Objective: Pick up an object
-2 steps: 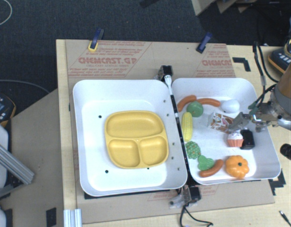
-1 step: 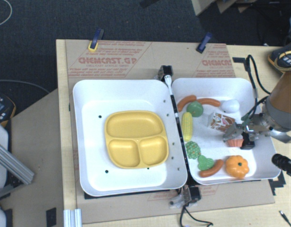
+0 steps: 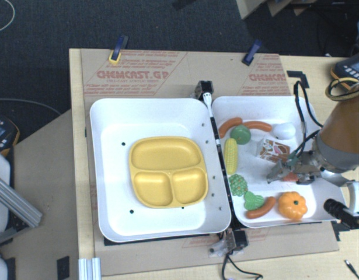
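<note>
Bright even light, soft shadows, perhaps slightly blurred

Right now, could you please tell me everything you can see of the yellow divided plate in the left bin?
The yellow divided plate lies flat, right way up, near the middle of the left white bin. It looks like matte moulded plastic, a rounded rectangle with one wide compartment on the far side and two smaller ones on the near side, split by raised ridges. Nothing lies in it, and only the bin floor touches it.
</note>
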Robot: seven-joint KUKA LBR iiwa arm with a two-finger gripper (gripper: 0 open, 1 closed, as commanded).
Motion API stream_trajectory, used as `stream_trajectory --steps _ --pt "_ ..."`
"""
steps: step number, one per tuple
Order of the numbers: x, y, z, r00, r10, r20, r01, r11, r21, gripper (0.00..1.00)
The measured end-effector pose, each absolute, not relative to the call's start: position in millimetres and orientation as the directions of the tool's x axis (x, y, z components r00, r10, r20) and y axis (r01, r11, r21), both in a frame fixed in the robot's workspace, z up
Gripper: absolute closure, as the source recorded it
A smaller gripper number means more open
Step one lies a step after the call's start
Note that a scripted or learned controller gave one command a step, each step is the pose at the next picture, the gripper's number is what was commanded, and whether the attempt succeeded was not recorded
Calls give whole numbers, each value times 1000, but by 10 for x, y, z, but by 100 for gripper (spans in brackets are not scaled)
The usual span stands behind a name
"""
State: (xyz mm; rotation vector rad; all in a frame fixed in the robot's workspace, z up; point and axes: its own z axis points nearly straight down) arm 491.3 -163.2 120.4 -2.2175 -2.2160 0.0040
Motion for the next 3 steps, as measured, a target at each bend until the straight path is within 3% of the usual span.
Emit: stream_trajectory --steps 1,2,3 --pt "4906 -1625 825 1 1000 2 1000 -1 -5 0" --pt "4914 -1632 949 2 1000 -1 1000 -2 0 100" --pt "4970 -1730 1493 0 1000 -4 1000 0 6 100"
